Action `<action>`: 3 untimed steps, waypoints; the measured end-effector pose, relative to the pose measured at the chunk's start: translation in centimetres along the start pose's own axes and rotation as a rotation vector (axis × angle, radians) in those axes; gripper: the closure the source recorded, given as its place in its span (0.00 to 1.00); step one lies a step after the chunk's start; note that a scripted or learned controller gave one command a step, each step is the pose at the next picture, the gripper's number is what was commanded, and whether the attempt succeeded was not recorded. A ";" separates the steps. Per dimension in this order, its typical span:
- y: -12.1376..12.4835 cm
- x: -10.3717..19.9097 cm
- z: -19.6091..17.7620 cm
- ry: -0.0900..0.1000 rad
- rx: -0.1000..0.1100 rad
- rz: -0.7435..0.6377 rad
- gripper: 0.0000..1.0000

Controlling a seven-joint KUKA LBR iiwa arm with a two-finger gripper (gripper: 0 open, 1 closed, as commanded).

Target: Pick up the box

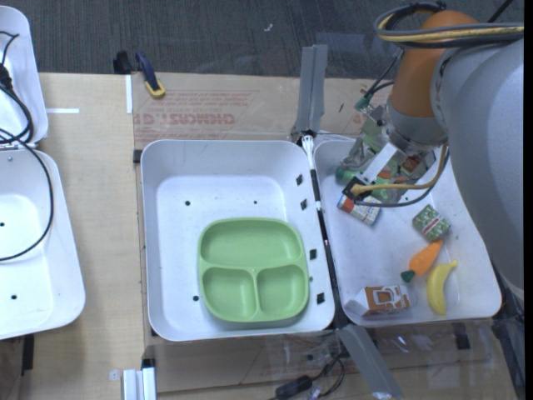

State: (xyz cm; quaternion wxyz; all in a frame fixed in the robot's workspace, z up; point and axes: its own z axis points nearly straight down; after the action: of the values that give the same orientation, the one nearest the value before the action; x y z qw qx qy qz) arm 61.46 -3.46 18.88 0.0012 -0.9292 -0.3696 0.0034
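In the right bin [470,307], my gripper [364,167] hangs low over the far left part, its wrist pointing down and left. Just below it a small white and red box [361,210] lies on the bin floor. A green patterned box [431,222] sits further right. An orange and white box [386,299] lies near the front edge. Nothing can be made out between the fingers, and the wrist hides much of them.
A carrot [425,257] and a banana [439,286] lie at the front right of the right bin. A small green item [345,174] sits beside the gripper. The left bin [166,223] holds a green divided plate [252,268].
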 end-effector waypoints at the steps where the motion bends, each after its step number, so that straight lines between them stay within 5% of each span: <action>1: 4.5 -4.9 9.4 0.008 -0.009 0.020 0.00; 2: 7.3 -5.5 -12.9 -0.001 -0.002 0.239 0.00; 3: 4.9 -3.1 0.0 -0.001 0.002 0.205 0.00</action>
State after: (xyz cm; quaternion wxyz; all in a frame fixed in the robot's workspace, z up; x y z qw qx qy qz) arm 62.52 -9.14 18.91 0.0014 -0.9621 -0.2727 0.0041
